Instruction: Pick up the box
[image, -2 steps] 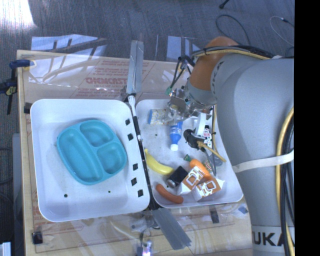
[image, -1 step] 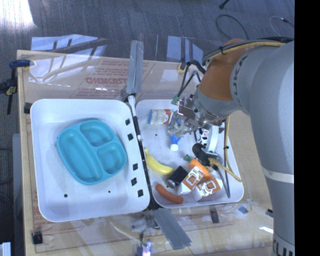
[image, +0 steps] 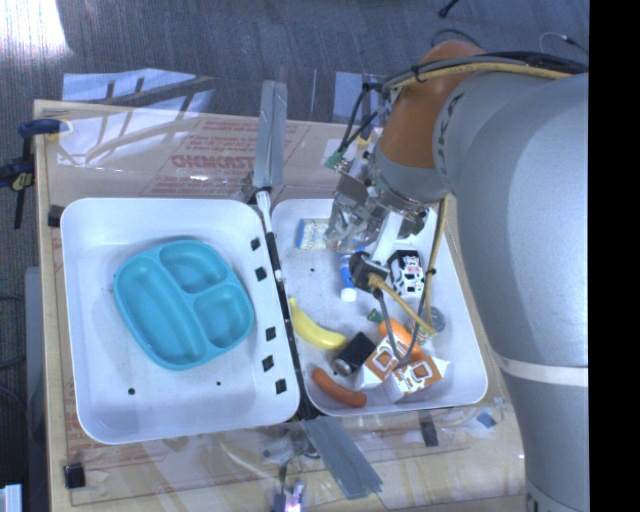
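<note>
An orange-and-white patterned box (image: 408, 371) lies at the front right of the right bin (image: 462, 392), among other items. A small flat blue-and-white packet (image: 309, 235) lies at the bin's back left. My gripper (image: 343, 236) hangs over the back of the right bin, just right of that packet and well behind the orange-and-white box. Nothing shows in its grasp.
The right bin also holds a banana (image: 314, 329), a red sausage (image: 338, 389), a small black block (image: 352, 352), a blue-capped bottle (image: 351, 276), a cow-patterned item (image: 405, 270) and an orange ball (image: 394, 331). A blue divided plate (image: 184, 301) lies in the left bin (image: 90, 400).
</note>
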